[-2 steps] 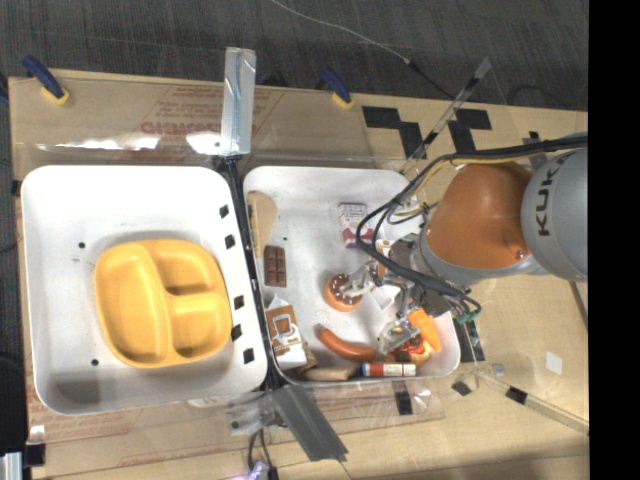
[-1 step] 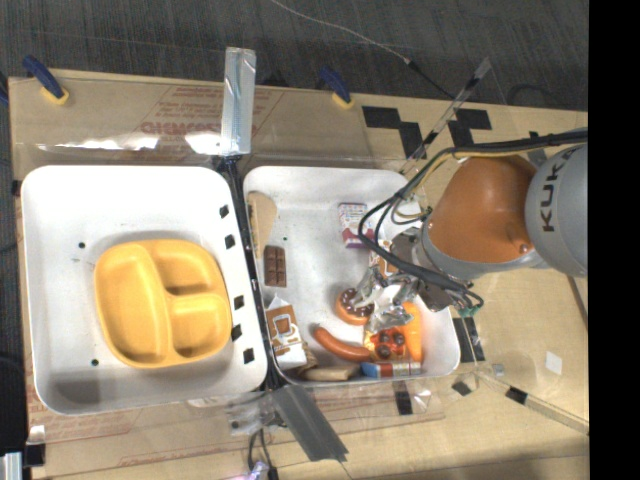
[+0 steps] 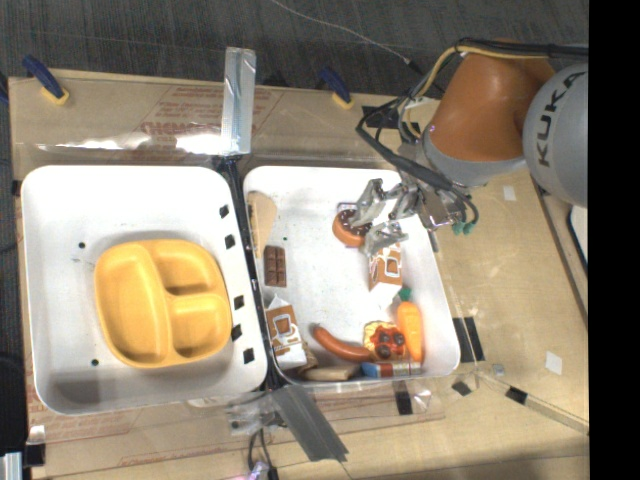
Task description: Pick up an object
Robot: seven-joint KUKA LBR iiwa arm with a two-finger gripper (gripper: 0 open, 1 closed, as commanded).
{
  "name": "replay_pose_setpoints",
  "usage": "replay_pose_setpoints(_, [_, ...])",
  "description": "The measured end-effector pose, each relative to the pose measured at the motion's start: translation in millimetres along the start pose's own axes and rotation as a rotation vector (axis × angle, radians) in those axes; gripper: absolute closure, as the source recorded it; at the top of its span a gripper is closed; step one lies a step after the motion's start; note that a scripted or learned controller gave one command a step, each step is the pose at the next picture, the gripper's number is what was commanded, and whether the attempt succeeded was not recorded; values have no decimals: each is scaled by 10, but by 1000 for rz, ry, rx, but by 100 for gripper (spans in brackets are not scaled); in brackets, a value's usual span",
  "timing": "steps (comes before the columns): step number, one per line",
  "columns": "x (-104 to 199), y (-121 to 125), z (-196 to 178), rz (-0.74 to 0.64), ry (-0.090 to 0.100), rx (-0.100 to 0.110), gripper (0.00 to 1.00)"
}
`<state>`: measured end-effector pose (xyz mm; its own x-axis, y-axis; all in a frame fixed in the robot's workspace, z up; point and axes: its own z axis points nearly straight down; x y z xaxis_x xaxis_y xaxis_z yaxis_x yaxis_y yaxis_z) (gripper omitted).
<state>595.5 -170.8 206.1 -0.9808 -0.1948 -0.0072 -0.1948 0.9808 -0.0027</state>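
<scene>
- Arm reaches in from the right, orange band above the wrist, over the upper right corner of the right bin.
- Claw sits low in that bin, metal fingers pointing down-left; can't tell how far open, nothing clearly gripped between them.
- Donut, brown with orange rim, just left of the claw tips, touching or nearly so.
- Small brown-and-white packet right below the claw.
- Toy carrot by the right wall, near a red-and-yellow toy.
- Hot dog sausage lies along the bottom, second brown-white packet at bottom left.
- Chocolate bar by the left wall, tan wedge above it.
- Left bin holds a yellow divided plate, well apart from the claw.
- Both bins sit side by side on the table.
</scene>
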Motion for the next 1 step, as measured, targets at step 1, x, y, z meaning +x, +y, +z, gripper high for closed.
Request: replay_pose_setpoints(1, [396,274,-207,322,7,-1,100])
